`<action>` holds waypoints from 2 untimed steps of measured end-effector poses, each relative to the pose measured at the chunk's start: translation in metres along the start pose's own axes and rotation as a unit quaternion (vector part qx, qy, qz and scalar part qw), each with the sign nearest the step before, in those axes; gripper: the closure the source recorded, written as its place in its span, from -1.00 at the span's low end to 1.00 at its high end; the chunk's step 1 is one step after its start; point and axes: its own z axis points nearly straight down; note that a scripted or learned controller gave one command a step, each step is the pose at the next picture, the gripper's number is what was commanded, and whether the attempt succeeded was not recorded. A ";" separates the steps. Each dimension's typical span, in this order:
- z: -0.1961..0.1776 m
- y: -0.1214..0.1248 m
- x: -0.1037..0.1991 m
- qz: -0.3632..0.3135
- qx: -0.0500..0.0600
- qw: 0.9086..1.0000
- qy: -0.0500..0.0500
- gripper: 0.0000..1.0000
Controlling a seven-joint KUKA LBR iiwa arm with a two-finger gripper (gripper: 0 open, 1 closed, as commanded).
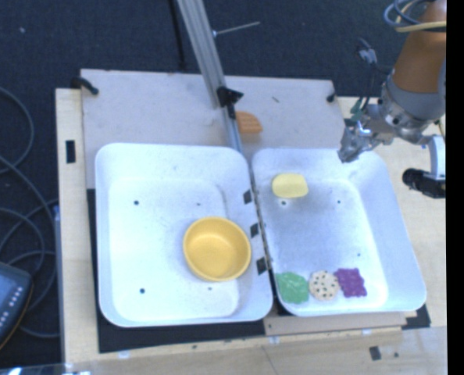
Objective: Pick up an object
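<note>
My gripper [351, 151] – grip state I cannot tell – should drop straight onto the yellow lump [290, 185] at nine o'clock.

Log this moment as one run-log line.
hand: above right bin's far rim | holding: nothing seen | right bin: yellow piece, green, cookie, purple | left bin: yellow bowl
</note>
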 end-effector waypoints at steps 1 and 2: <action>0.008 0.007 0.054 -0.003 0.003 1.000 0.001 1.00; 0.017 0.007 0.106 -0.003 0.003 1.000 0.001 1.00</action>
